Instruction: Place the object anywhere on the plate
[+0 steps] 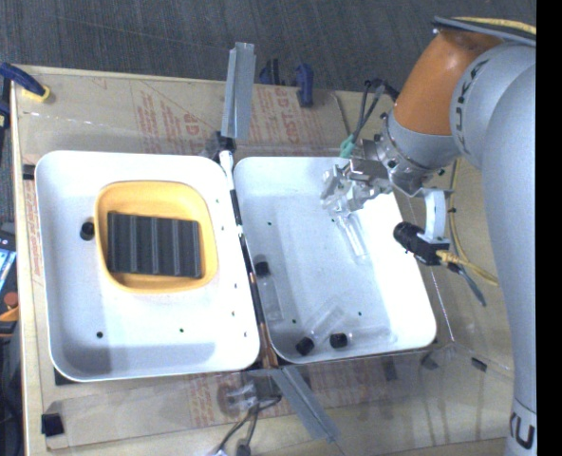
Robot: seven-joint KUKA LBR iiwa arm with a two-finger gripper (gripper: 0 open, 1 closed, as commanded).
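Observation:
A yellow, rounded-square plate (120,200) lies in the left bin (58,331). A dark grey ribbed block (156,244) rests flat on the plate, covering most of its middle. My gripper (346,218) hangs over the upper middle of the right bin (404,312), well away from the plate. Its pale translucent fingers (355,240) point down toward the bin floor. They stand open with nothing between them.
Two small black pieces (305,345) (338,339) lie near the right bin's front edge. Another small dark piece (262,269) sits by its left wall. A black dot (88,228) lies left of the plate. A ridge (243,255) divides the two bins.

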